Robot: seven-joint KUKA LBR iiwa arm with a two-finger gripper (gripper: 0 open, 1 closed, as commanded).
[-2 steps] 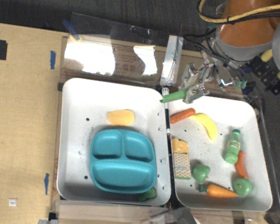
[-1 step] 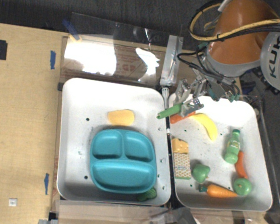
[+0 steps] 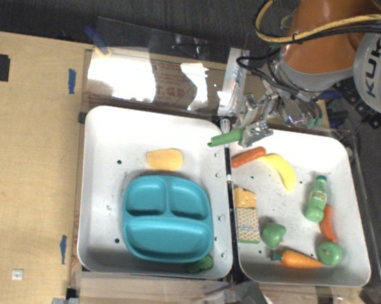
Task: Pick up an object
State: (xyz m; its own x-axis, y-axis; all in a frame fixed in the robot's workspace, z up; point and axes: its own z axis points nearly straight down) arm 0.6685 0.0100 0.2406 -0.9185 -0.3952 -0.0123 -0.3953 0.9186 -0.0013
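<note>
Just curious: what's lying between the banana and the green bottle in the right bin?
Nothing. In the camera view, the stretch between the banana and the bottle is bare white bin floor.

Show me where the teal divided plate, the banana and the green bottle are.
teal divided plate (image 3: 167, 219): camera view, on its centre ridge.
banana (image 3: 281, 169): camera view, on the middle of its curve.
green bottle (image 3: 316, 198): camera view, on its body.

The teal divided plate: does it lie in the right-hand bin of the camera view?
No, the teal divided plate lies in the left bin, below a yellow-orange piece.
</note>
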